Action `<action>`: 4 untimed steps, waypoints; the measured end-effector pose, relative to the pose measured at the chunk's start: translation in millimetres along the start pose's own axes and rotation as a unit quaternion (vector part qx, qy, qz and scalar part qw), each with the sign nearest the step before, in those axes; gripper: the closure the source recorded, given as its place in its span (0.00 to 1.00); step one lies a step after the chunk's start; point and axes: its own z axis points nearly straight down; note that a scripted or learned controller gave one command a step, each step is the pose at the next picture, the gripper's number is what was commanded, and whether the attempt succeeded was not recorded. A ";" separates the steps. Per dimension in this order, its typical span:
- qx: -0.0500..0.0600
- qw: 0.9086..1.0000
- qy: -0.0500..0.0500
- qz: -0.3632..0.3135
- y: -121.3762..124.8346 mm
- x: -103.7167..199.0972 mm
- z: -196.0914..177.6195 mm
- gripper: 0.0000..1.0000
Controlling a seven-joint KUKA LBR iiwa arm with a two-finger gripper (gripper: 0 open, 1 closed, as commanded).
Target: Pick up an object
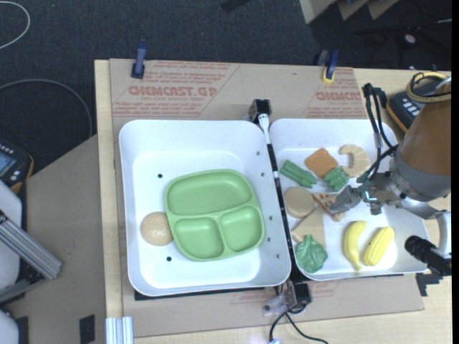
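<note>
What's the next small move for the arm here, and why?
Probably lower straight down. The end effector hangs over the right bin, above a cluster of toy foods beside the banana, with nothing visibly between its fingers.

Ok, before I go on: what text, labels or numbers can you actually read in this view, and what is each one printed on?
"CHEMCAST G.P": red print on the brown board behind the left bin; the smaller lines under it are too blurred to read.
"CHEMCAST": the same red print, partly cut off, on the board behind the right bin; its small lines are unreadable too.
Nothing legible on the green tray, the food items or the arm.
</note>
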 end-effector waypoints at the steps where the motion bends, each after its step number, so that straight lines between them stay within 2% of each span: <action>1: -0.004 1.000 -0.003 0.003 -3.0 -80.1 -75.2 0.00; 2: 0.003 1.000 0.001 0.001 -4.6 -111.0 81.9 0.00; 3: -0.002 1.000 -0.001 0.001 -2.8 -109.8 64.5 1.00; 4: -0.002 1.000 0.000 -0.003 7.2 -26.6 22.0 1.00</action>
